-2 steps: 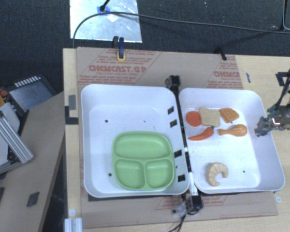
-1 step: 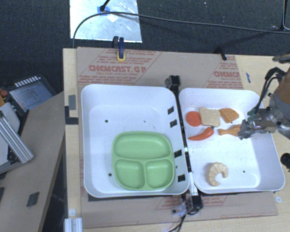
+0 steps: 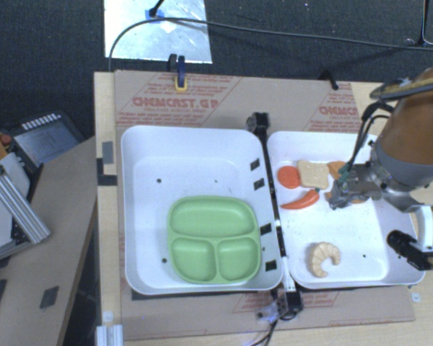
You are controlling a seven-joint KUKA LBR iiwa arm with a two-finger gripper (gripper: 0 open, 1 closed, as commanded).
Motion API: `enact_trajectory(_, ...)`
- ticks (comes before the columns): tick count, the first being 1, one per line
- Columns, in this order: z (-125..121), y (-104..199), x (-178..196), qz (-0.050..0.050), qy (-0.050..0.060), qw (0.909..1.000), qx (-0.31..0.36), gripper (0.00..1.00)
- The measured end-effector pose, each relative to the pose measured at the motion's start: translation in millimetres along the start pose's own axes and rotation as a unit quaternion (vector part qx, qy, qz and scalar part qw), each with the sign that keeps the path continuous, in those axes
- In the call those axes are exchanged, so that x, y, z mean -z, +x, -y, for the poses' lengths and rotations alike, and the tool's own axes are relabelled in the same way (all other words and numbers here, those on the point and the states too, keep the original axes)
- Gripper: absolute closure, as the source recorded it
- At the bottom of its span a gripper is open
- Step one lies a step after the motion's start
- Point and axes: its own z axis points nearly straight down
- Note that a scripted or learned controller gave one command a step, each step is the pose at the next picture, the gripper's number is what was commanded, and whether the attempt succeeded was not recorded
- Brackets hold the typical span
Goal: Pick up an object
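Note:
The right bin (image 3: 346, 265) holds a round red slice (image 3: 288, 176), a tan bread slice (image 3: 314, 174), a red chili pepper (image 3: 301, 201), an orange piece (image 3: 337, 169) partly hidden behind the gripper, and a pale croissant (image 3: 322, 257) near the front. My gripper (image 3: 340, 195) hangs low over the right bin, just right of the chili pepper and the bread slice. Nothing shows between its fingers.
The left bin (image 3: 151, 164) bears a green three-compartment plate (image 3: 213, 238) in its front half. A black divider strip (image 3: 269, 193) runs between the two bins. The arm's grey and orange body (image 3: 417, 139) covers the right bin's far right side.

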Motion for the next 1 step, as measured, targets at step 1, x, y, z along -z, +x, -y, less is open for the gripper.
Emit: enact_trajectory(1, 6.4, 44.5, -7.1, 0.000, 0.001, 1.0000, 0.000, 1.00)
